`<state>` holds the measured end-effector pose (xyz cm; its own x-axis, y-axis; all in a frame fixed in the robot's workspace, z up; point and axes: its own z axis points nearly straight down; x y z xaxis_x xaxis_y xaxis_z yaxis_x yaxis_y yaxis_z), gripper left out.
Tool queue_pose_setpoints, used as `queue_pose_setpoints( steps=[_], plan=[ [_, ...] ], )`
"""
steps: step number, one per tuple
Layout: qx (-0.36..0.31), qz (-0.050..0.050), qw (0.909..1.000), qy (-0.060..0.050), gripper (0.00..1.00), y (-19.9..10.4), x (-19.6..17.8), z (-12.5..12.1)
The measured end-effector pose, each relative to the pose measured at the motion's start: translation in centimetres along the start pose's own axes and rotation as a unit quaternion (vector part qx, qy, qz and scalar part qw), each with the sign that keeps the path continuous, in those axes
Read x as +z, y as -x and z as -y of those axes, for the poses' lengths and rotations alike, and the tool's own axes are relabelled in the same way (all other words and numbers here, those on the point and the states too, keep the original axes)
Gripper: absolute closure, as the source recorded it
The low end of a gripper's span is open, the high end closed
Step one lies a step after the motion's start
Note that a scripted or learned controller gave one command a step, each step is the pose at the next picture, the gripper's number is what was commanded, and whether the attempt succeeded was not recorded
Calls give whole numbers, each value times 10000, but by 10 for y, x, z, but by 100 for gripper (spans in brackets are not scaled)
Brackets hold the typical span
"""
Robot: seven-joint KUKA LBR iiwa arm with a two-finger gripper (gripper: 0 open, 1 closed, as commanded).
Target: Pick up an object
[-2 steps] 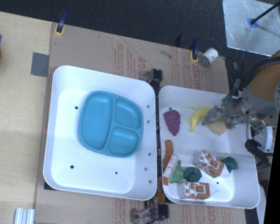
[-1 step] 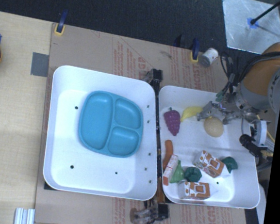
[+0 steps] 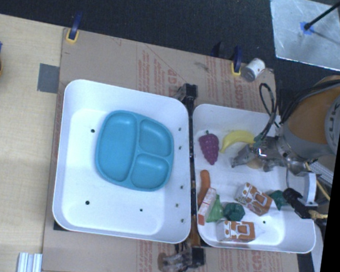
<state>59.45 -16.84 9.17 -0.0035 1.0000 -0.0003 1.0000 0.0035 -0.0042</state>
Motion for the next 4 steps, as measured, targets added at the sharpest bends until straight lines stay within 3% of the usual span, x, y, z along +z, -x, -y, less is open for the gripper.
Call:
queue_pose_setpoints(
  steps=[1, 2, 3, 4],
  plan=[
    [-9, -4, 10000, -7, 0, 29, -1, -61],
    [-6, 4, 10000, 3, 0, 38, 0, -10],
    [-7, 0, 10000, 2, 0, 32, 0, 61],
    [-12, -1, 10000, 14, 0, -19, -1, -31]
  ],
)
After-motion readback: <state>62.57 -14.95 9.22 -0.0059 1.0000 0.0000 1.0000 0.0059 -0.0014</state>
